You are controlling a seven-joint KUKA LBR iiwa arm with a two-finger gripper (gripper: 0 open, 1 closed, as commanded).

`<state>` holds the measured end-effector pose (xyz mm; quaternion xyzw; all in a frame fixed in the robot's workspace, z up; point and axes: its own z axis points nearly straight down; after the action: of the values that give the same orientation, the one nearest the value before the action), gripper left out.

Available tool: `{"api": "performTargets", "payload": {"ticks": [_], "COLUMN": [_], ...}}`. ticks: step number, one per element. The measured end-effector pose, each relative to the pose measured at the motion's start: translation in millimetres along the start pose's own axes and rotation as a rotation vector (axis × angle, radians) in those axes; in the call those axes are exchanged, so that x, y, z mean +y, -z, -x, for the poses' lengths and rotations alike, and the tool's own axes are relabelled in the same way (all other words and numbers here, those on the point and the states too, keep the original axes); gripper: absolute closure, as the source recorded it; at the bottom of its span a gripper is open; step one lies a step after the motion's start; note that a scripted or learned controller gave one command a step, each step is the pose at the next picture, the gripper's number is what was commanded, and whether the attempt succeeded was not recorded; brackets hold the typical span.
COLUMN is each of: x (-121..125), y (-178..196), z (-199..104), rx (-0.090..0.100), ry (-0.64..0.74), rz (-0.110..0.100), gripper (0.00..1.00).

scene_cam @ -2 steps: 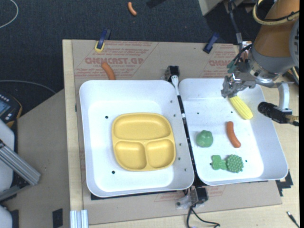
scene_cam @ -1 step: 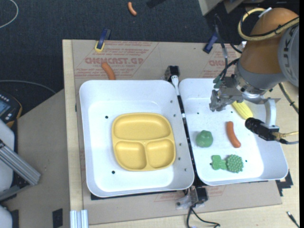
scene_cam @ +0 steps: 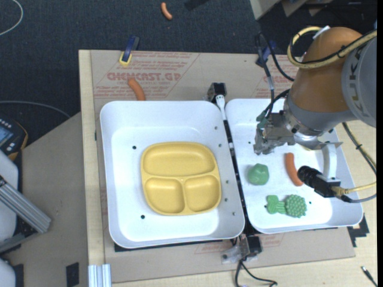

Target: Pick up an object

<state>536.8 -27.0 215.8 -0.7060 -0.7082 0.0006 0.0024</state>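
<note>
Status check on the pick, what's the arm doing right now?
Gripper low in right bin, nothing seen held. Green ball just below it, orange carrot and broccoli nearby. Yellow tray in left bin.

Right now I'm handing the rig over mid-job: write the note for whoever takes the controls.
Gripper: low over the right bin, upper-left part; whether it is open or shut cannot be told, and nothing shows between its fingers.
Right bin holds: round green piece just below the gripper, orange carrot-like stick to its right, green broccoli-like piece near the front.
Left bin: yellow divided tray.
Done: nothing lifted yet.
Left: grasp one object; the round green piece looks nearest.
</note>
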Motion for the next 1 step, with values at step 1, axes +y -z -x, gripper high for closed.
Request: {"api": "performTargets", "payload": {"ticks": [1], "x": [3.8], "y": [0.5], "z": [2.5], "rx": [-0.003], "ry": [-0.003], "rz": [0.005], "gripper": [1.00]}}
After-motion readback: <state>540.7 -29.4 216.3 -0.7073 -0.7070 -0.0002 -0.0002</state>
